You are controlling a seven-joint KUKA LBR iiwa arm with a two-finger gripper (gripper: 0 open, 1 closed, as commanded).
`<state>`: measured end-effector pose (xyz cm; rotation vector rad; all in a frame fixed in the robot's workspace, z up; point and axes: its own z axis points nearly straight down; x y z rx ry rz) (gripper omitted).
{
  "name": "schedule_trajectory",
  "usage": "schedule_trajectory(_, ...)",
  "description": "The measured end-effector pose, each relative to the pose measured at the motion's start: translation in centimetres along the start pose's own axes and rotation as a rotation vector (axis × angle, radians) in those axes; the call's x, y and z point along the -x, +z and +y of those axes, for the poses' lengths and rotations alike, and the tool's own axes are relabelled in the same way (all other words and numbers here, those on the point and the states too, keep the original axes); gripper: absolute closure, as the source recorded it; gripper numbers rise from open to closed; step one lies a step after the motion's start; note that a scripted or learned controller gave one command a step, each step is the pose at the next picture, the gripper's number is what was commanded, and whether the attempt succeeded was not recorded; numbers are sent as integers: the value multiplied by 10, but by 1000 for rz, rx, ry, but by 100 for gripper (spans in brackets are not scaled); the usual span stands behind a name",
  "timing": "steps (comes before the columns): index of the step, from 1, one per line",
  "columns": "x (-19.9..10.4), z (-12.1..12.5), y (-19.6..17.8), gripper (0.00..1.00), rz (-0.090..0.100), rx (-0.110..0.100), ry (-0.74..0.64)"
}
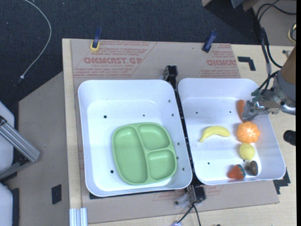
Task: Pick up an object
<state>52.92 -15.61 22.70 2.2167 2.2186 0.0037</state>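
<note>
Two glossy white bins (94, 102): one holds a smooth green divided tray (143, 153).

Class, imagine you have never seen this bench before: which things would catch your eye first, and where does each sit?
The green divided plate stands out most, lying in the left bin. Next come the bright toy fruits in the right bin: a banana near its middle and an orange by its right side. The gripper hangs just above that orange, at the bin's right edge.
</note>
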Motion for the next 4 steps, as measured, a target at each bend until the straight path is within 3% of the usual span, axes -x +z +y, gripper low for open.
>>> schedule_trajectory(2, -115, -22, 7, 100, 6, -8, -6)
schedule_trajectory(4, -235, -27, 16, 100, 5, -7, -7)
